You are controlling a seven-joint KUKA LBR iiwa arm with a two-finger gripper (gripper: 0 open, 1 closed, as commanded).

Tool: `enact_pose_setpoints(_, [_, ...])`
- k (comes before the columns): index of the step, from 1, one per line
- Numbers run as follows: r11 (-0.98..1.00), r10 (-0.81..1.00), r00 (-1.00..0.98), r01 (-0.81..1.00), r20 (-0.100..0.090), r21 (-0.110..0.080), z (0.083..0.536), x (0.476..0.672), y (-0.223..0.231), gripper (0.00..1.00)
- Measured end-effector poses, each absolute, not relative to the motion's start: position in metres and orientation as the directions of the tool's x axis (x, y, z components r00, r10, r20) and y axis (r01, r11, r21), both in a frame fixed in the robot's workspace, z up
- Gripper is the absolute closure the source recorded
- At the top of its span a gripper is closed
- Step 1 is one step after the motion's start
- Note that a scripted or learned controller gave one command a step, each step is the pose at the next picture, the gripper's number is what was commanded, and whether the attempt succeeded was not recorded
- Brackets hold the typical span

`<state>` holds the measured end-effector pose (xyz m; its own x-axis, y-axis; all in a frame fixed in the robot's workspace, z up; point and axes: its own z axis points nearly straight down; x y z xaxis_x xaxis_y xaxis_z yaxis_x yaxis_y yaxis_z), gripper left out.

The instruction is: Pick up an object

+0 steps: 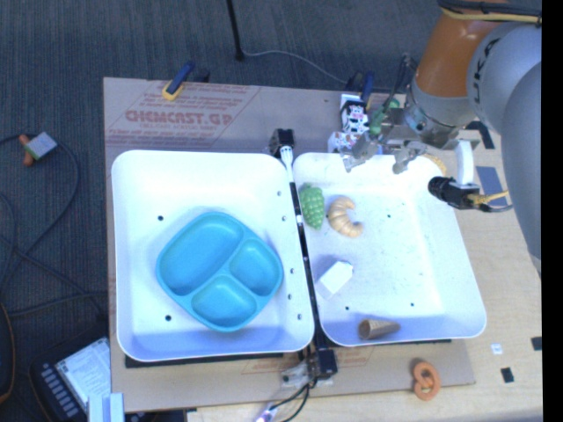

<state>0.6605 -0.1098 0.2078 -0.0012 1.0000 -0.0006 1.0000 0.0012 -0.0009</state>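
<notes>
The right bin [440,262] holds a green knobbly object [311,205] near its left wall, a tan croissant-shaped piece [345,217] beside it, a white block [335,277] lower down and a brown cone [377,329] near the front wall. My gripper [379,157] hangs over the bin's far edge, above and to the right of the croissant. Its two fingers stand apart with nothing between them.
The left bin [141,192] carries a blue divided plate [220,271]. A small orange ring [426,379] lies on the bench in front of the right bin. Clamps and a cable sit along the bench's far edge.
</notes>
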Motion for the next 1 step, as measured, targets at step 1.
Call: enact_pose_setpoints(1, [0.0, 1.0, 0.0, 1.0, 0.0, -0.001, 0.0931, 0.6326, -0.1106, 0.0])
